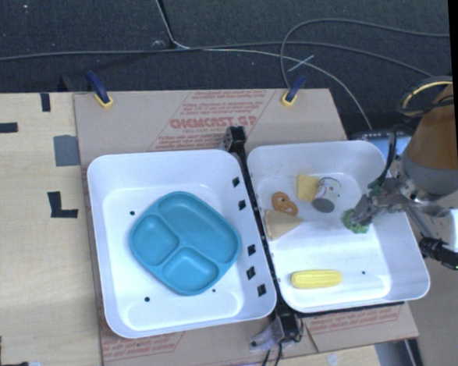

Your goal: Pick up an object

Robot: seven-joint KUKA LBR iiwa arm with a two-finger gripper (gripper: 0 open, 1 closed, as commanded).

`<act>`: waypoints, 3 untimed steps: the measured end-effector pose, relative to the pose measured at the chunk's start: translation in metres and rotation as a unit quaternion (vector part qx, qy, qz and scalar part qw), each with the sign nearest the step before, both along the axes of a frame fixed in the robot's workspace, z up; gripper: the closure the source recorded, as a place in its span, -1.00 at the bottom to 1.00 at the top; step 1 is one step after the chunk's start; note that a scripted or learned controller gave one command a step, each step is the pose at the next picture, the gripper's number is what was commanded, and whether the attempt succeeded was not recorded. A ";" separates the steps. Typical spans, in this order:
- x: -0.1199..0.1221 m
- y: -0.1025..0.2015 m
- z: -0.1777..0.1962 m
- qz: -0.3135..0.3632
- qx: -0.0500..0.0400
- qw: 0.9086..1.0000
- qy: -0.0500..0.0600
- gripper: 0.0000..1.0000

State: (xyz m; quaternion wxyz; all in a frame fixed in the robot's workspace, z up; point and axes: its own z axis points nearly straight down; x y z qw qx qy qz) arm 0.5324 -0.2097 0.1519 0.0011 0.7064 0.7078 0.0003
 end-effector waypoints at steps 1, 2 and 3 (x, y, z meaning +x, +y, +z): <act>-0.001 0.003 0.062 0.000 0.000 1.000 0.000 1.00; -0.006 0.000 0.107 0.000 -0.001 1.000 -0.001 1.00; 0.006 0.048 0.093 0.001 0.000 1.000 0.001 1.00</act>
